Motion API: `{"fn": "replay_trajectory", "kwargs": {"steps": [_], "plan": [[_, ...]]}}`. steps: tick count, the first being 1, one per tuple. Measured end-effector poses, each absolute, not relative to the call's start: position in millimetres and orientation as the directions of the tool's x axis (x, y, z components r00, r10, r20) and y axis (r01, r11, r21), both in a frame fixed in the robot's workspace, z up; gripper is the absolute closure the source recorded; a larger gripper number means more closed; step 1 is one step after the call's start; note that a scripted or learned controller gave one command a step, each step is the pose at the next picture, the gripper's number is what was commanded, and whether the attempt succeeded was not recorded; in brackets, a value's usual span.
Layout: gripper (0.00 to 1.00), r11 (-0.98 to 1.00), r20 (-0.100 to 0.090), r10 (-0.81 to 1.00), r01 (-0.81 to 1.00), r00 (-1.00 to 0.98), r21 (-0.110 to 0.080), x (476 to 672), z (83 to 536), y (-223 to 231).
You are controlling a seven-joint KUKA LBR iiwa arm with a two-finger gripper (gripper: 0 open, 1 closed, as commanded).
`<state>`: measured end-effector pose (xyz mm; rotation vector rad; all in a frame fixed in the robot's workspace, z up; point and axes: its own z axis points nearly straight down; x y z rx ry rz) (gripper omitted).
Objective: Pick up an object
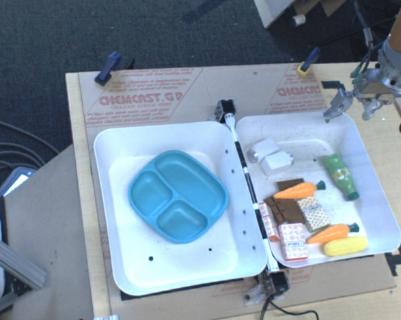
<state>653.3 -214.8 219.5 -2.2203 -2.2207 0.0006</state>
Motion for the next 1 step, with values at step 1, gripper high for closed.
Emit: {"fn": "replay_trajectory", "kwargs": {"steps": [1], "plan": [[0.00,0.004,0.011,1.000,1.000,-0.004,-0.005,605.3,86.8,-218.1]]}}
